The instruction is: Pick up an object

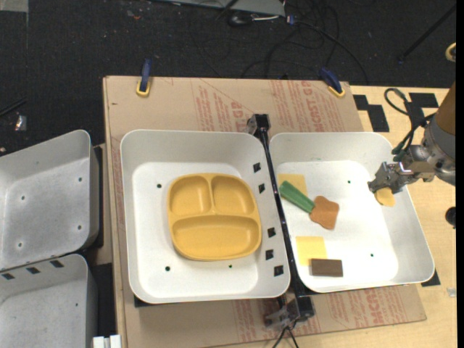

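Brown block (326, 267) and yellow square (310, 249) lie at the right bin's (362, 281) front, behind them a green stick (296, 195) and orange piece (325, 213). Left bin (145, 267) holds a yellow divided plate (214, 217). Gripper (384, 187) apparently clasps a small yellow object (387, 196) near the bin's right wall.

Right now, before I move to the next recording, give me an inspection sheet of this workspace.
Surface: cardboard-covered bench, two white bins; left bin, right bin.
Job's things: right bin holds green piece, orange-brown piece, yellow square, brown block, pale yellow piece.
Clutter: yellow divided plate in left bin.
Gripper: gripper at right bin's right wall, a small yellow piece just below it; grasp unclear.
Cables: black cables on floor behind bench.
Surroundings: spare white trays at left.
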